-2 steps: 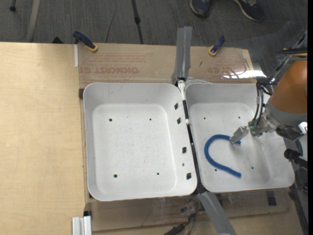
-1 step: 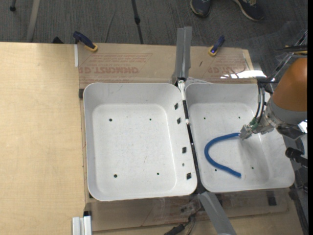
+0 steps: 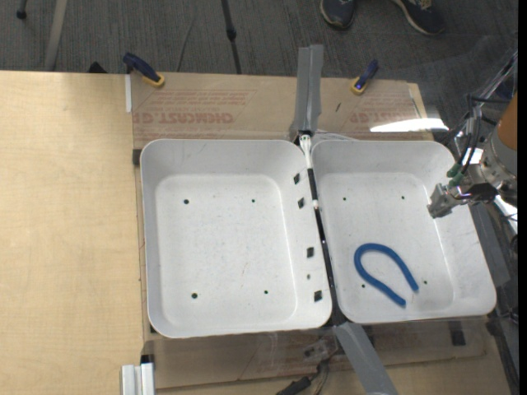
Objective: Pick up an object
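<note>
A blue U-shaped band (image 3: 384,271) lies flat on the floor of the right bin (image 3: 387,171), toward its front. My gripper (image 3: 445,201) hangs over the right side of that bin, up and to the right of the blue band and apart from it. I see nothing between its fingertips. The arm comes in from the right edge.
The left bin (image 3: 165,171) sits beside the right one, joined at a centre seam with black clips (image 3: 311,252). Both rest on cardboard (image 3: 206,109) held by blue and orange clamps (image 3: 142,67). A wooden bench top (image 3: 62,220) spreads to the left.
</note>
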`<action>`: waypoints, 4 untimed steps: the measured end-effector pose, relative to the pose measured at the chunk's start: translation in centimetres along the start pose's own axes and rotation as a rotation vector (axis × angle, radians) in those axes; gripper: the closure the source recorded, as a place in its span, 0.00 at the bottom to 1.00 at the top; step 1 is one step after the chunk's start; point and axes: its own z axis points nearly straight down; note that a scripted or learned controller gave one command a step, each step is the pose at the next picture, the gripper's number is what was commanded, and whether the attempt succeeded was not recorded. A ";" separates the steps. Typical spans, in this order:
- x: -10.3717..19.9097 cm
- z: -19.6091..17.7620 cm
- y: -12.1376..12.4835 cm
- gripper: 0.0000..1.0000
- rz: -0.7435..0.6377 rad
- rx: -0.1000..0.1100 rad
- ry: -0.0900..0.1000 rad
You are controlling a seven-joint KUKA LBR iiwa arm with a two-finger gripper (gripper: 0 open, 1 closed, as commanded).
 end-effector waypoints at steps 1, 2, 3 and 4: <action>0.0 0.0 0.0 0.00 0.000 0.001 0.000; 4.0 9.3 1.5 0.00 0.012 0.004 0.002; 4.1 16.7 1.9 0.00 -0.774 0.002 0.004; -4.5 16.6 7.7 0.00 -0.749 -0.003 0.001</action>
